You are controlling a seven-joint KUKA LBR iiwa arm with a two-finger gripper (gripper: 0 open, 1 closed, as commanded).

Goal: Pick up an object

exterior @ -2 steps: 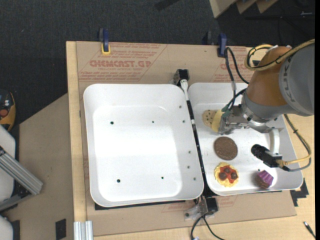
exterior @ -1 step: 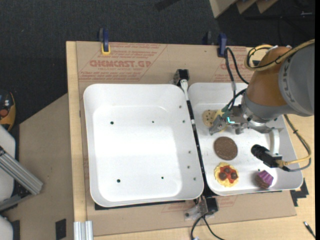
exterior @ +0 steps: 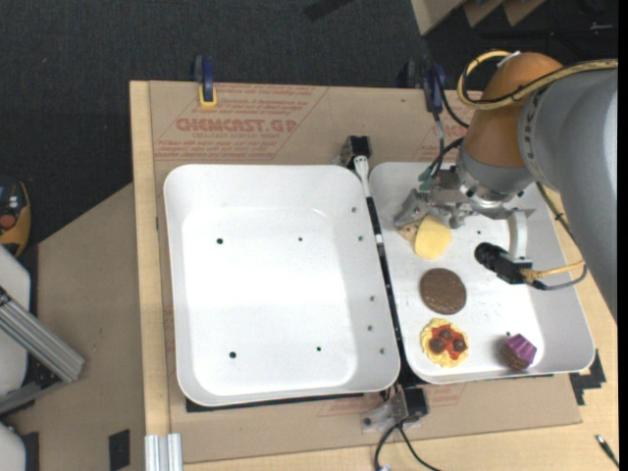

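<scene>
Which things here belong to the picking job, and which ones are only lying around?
Job: claw; pale yellow piece just below it, right bin.
Lying about: brown disc, yellow tart with red top, purple piece, left bin.

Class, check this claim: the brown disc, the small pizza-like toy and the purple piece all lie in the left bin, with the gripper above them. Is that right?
Not quite. The camera view shows the brown disc, pizza-like toy and purple piece in the right bin, not the left. The gripper does sit above them in the view, by a pale yellow object.

We see the gripper (exterior: pixel 432 214) low in the right bin (exterior: pixel 564 337), just above a pale yellow piece (exterior: pixel 433 238), with a brown disc (exterior: pixel 444 290) nearer.
</scene>
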